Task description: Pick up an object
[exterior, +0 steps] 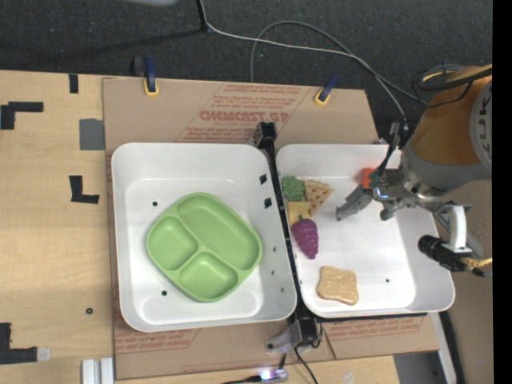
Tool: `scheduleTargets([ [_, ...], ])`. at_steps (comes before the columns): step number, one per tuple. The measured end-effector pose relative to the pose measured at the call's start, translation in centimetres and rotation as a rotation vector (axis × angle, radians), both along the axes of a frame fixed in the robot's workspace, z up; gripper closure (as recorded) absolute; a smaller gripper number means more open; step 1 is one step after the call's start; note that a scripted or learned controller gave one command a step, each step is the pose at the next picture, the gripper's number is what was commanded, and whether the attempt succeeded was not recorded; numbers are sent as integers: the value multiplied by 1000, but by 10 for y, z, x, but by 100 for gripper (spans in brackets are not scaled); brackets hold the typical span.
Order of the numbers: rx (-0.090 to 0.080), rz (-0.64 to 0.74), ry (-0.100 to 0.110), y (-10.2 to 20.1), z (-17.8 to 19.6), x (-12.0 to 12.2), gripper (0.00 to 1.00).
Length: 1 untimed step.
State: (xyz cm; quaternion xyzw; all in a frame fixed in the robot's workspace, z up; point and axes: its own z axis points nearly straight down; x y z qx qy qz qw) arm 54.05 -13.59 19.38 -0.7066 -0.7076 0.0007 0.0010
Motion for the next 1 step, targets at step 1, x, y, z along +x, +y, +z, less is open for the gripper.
scheduleTargets([
  [1, 0, -1, 5, 0, -65, -1, 0],
])
